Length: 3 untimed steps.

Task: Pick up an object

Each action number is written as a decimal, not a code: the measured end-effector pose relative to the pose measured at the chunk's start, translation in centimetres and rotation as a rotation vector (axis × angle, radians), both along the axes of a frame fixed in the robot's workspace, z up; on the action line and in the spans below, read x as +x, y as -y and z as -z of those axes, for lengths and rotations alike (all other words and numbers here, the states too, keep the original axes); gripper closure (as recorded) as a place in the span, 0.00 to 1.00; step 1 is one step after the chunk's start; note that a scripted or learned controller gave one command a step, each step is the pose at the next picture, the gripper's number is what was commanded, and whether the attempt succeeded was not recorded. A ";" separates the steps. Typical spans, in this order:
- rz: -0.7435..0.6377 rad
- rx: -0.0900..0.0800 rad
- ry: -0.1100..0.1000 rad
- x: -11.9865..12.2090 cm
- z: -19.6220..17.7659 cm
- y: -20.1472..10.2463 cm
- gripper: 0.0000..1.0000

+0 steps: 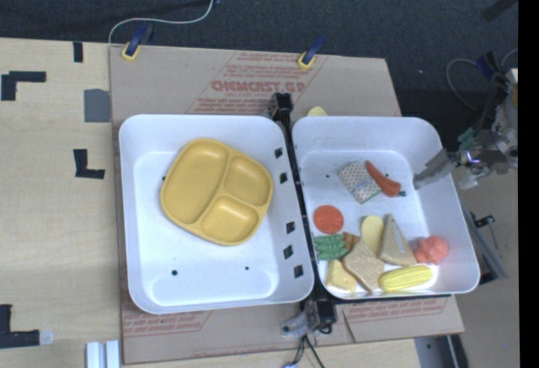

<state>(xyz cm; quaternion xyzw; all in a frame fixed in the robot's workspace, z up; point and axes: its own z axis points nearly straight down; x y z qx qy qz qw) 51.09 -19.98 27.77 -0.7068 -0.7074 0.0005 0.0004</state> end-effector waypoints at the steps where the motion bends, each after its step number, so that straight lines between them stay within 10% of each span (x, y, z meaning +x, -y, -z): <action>1: -0.003 0.000 -0.002 7.2 16.1 0.7 0.00; 3: -0.007 -0.001 0.011 16.2 18.8 -9.6 0.00</action>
